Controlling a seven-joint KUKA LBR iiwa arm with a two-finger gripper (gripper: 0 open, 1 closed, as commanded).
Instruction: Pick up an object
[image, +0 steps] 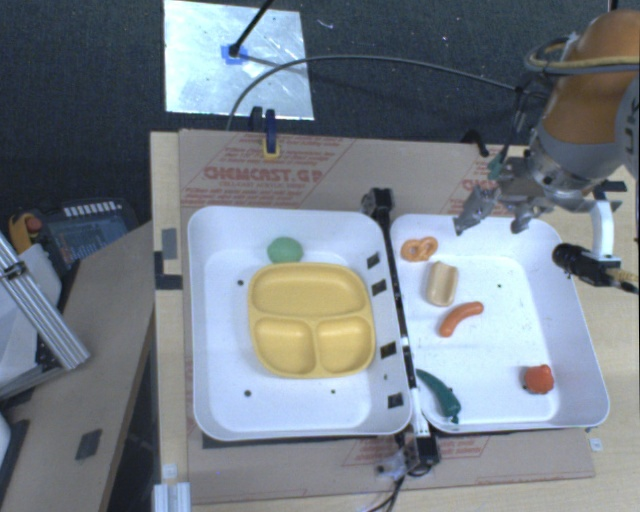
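Our gripper (497, 212) hangs spread and empty over the right bin's (575, 340) back rim. We judge ourselves approaching: next we must descend toward the pretzel (419, 248) or bread roll (441, 283) nearby, below-left.

Grey arm (585, 90) entering from right, orange-banded wrist, gripper (497, 213) pointing down, fingers (471, 217) spread, holding nothing

Right bin (575, 330) centre open; pretzel (419, 248), bread (441, 283), sausage (460, 318) crowd left.
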